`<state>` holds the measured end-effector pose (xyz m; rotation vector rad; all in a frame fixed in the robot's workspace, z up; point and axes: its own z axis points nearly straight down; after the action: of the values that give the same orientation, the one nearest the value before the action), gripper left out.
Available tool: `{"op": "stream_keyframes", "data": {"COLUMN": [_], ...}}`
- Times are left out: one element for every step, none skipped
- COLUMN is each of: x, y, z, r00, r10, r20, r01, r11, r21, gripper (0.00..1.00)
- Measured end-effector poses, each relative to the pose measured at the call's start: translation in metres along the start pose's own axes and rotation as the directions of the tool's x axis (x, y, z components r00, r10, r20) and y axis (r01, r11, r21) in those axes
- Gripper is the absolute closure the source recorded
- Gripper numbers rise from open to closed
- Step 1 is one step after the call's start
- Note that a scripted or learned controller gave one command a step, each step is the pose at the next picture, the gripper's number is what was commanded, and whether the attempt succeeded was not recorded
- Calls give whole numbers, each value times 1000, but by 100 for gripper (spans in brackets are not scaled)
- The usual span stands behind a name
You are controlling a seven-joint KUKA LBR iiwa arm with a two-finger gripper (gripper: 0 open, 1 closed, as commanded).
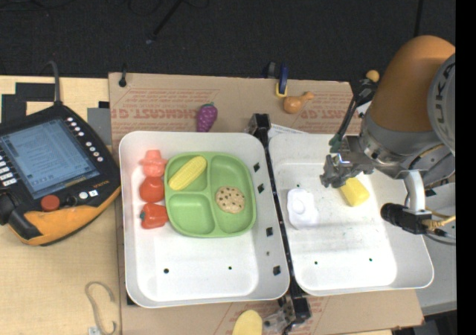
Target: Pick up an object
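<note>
The left bin [195, 274] holds a green divided plate [210, 194]; a yellow corn cob [186, 172] lies in the plate's far-left compartment and a cookie [230, 198] in its right compartment, while the near-left compartment holds nothing visible. Three pink and red toy pieces [152, 189] sit in a column just beside the plate's left edge. The right bin [357, 266] holds a white bottle [301, 207] near its left wall and a yellow block [354, 191] toward its far right. The gripper [336, 174] is positioned low over the right bin, just left of the yellow block and touching or nearly touching it; whether its jaws are wide or narrow cannot be determined. The bins rest on a cardboard sheet [238, 99], which carries a purple toy [207, 116] and an orange toy [296, 102] at its far side. A handheld control pendant [52, 170] lies on the bench at left. The background is black.
</note>
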<state>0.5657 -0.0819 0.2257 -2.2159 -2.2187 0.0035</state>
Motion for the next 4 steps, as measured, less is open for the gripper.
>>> {"op": "stream_keyframes", "data": {"x": [38, 77, 97, 95], "y": [-35, -58, -81, -88], "z": [-10, -4, 10, 9], "r00": [1000, 1000, 1000, 1000], "r10": [0, 0, 1, 7], "r20": [0, 0, 1, 2], "r01": [0, 0, -1, -7], "r11": [1000, 1000, 1000, 1000], "r21": [-1, 0, 1, 0], "gripper": [100, 100, 100, 100]}}
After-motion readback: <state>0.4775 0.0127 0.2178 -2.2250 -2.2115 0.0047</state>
